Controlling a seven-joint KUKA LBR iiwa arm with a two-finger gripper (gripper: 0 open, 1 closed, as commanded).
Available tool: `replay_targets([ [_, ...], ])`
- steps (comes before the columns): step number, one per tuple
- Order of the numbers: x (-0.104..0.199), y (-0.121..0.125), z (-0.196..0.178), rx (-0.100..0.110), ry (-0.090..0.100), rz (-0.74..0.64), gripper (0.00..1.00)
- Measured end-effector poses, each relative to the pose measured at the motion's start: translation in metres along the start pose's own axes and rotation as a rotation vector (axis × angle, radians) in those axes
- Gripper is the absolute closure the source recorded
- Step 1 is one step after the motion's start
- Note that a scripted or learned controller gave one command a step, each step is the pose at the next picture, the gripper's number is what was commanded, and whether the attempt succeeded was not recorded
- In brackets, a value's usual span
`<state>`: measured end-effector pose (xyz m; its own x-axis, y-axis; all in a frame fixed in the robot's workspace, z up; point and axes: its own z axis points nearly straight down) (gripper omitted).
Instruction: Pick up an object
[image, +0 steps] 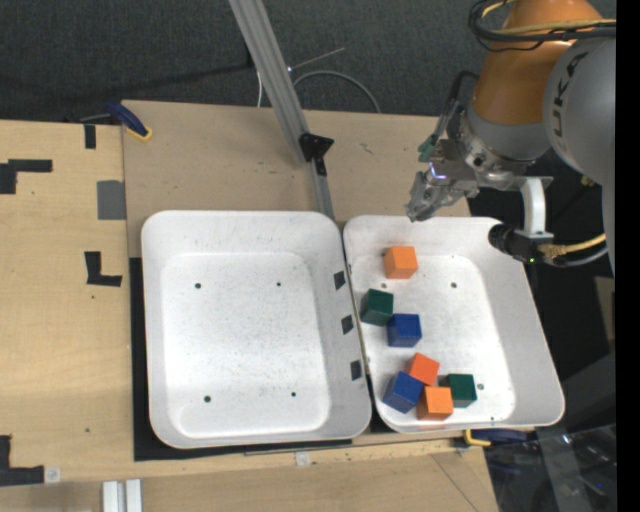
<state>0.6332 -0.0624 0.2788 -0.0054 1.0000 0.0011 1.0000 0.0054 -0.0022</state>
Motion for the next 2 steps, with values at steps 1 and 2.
replay_targets([
  [1,0.056,0.003,0.004,0.000,0.000,-0.001,1.00],
  [2,0.107,0.003,0.033,0.003,0.000,0.000,1.00],
])
